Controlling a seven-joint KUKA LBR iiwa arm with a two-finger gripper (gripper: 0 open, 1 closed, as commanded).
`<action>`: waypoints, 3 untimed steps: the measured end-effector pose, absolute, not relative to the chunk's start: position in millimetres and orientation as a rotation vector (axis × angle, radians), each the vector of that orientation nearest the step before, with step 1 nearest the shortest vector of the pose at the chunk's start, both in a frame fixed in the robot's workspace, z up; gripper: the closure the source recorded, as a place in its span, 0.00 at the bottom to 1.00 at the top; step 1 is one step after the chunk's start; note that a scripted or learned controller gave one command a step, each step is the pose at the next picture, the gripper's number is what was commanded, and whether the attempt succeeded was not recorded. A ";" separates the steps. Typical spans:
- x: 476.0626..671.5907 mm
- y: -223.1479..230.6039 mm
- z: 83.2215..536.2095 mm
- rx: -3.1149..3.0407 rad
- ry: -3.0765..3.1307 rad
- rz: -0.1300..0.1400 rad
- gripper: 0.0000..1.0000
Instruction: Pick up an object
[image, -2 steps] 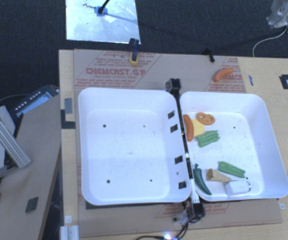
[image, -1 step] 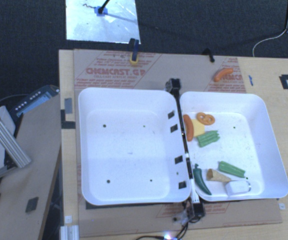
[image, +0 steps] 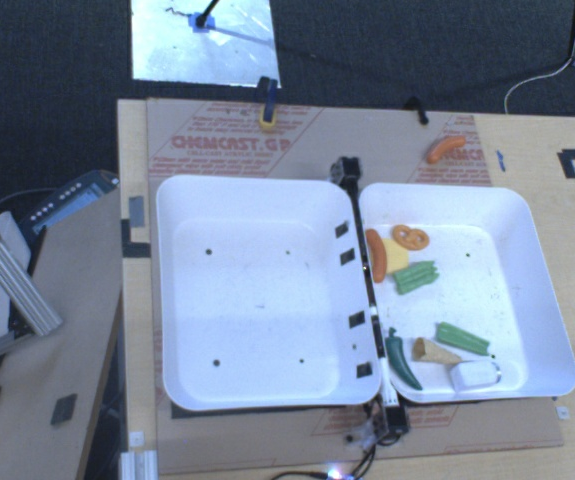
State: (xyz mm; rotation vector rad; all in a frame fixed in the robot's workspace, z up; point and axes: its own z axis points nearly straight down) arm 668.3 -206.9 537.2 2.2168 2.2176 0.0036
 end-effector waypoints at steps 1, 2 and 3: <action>668.7 -205.4 535.6 2.214 2.224 0.002 1.00; 668.7 -205.4 535.6 2.214 2.224 0.001 1.00; 668.7 -205.4 535.6 2.214 2.224 0.001 1.00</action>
